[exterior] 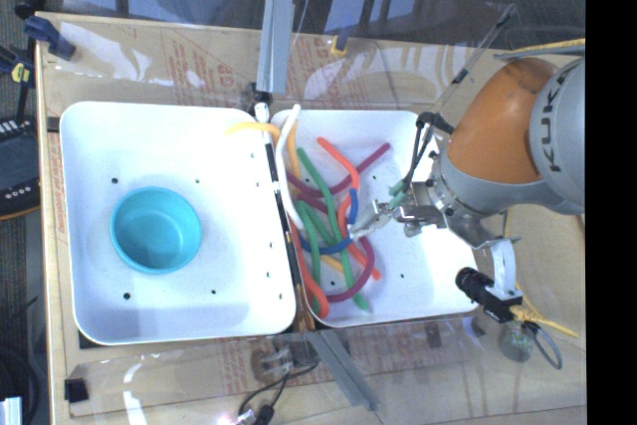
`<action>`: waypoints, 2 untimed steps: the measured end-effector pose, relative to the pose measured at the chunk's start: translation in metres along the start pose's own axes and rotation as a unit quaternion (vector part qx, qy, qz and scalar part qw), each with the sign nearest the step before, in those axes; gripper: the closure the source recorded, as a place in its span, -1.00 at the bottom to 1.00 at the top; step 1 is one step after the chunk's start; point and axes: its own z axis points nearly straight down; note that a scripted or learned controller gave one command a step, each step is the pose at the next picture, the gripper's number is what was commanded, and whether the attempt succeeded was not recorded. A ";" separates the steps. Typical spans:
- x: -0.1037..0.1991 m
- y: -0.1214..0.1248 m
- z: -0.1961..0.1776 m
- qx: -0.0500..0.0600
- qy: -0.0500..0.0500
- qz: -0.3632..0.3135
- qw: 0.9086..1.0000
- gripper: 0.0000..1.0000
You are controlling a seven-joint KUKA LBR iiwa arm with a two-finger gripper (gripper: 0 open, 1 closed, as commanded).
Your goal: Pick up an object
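A tangle of bendy sticks (pixel 328 214) in green, red, purple, orange, blue and yellow fills the left half of the right bin (pixel 418 289). One yellow stick (pixel 249 127) arches over the divider between the bins. My gripper (pixel 372 217) reaches in from the right and sits low at the pile's right edge, its tip beside a green and a blue stick. I cannot make out anything held in it. A blue bowl (pixel 156 230) stands in the left bin (pixel 90 139).
The arm's orange band (pixel 503 119) and grey wrist hang over the right bin's right side. A black cable fitting (pixel 478 286) sits by that bin's lower right corner. A metal post (pixel 275 40) rises behind the bins' shared wall.
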 end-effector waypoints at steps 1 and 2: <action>0.023 0.020 0.120 -0.008 -0.002 -0.026 1.000 -1.00; 0.009 0.107 0.122 0.001 0.000 -0.034 0.999 -1.00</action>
